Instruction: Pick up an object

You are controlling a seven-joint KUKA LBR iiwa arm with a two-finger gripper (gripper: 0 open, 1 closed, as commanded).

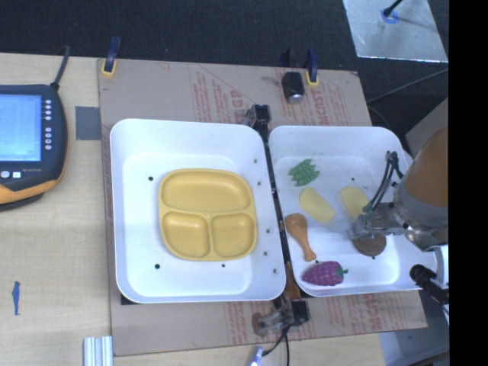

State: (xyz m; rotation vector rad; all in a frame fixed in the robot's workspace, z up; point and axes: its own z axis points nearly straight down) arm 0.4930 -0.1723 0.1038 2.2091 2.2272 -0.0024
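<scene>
The right bin (381, 139) holds several toy foods. A green leafy piece (303, 171) lies near its back left, and two pale yellow pieces (316, 204) (352, 199) lie in the middle. A brown drumstick (300, 235) rests by the left wall, and a purple grape bunch (323, 273) sits at the front. My gripper (370, 227) is low at the bin's right side, right over a brown round piece (370, 245) and just beside the right yellow piece. The arm's body hides how the gripper meets the brown piece.
The left bin (130, 204) carries a yellow three-part plate (207, 212). A teach pendant (27, 143) lies on the bench at far left. Clamps and a small black part (293, 85) sit along the cardboard's back edge.
</scene>
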